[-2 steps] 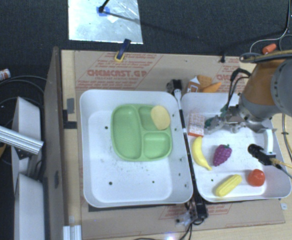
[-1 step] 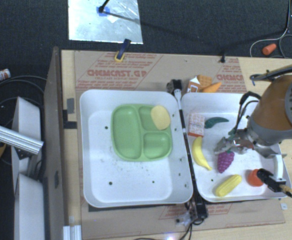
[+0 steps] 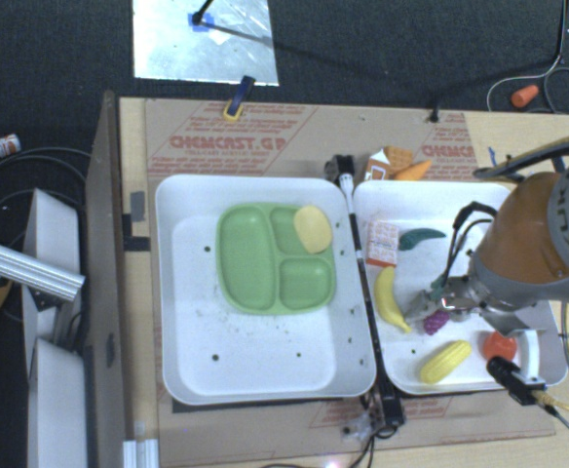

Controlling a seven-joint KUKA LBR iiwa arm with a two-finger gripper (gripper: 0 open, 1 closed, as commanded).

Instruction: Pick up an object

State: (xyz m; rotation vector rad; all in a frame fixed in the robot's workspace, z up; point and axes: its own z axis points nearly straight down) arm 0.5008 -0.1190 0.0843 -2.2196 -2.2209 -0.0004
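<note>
My gripper [image 3: 429,307] is low inside the right bin [image 3: 440,195], near its middle, at the end of the grey arm that comes in from the right. A small purple thing [image 3: 435,323] lies directly under its tip, touching or nearly touching it. A yellow banana [image 3: 390,300] lies just left of the gripper. Below it, near the bin's front, is a yellow corn cob [image 3: 444,361]. A red thing [image 3: 499,343] sits to the lower right, partly hidden by the wrist.
A white and red packet [image 3: 382,242] and a dark teal thing [image 3: 423,234] lie in the right bin's far part. An orange carrot [image 3: 412,172] rests beyond its far rim. The left bin [image 3: 182,291] holds a green divided plate [image 3: 260,261] with a yellow round thing [image 3: 312,229].
</note>
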